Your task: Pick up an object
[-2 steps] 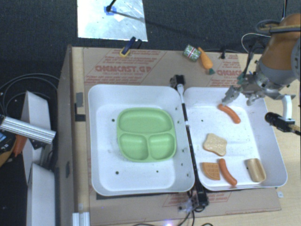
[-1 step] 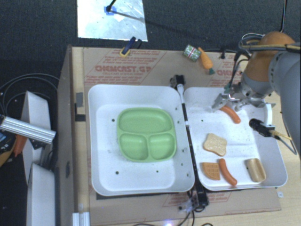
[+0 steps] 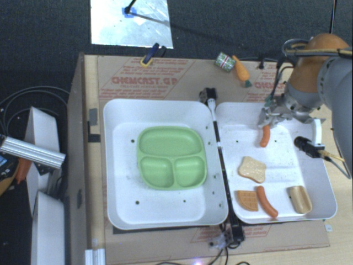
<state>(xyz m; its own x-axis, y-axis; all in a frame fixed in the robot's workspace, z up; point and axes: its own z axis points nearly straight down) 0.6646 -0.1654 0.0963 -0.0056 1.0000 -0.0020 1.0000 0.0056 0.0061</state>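
Note:
My gripper [image 3: 268, 120] hangs over the back of the right bin [image 3: 317, 170]. A small orange sausage [image 3: 265, 137] hangs upright with its top end between the fingers, so the gripper is shut on it. Lower in the same bin lie a slice of toast [image 3: 252, 169], a brown waffle piece [image 3: 247, 200], a longer orange sausage [image 3: 267, 201] and a tan bread roll [image 3: 299, 199]. A green divided plate [image 3: 172, 157] fills the middle of the left bin [image 3: 118, 148].
Behind the bins on the cardboard lie a toy carrot [image 3: 241, 69], a small green can [image 3: 224, 61] and a blue and yellow clip [image 3: 150, 55]. The divider between the bins [image 3: 217, 142] runs just left of the gripper.

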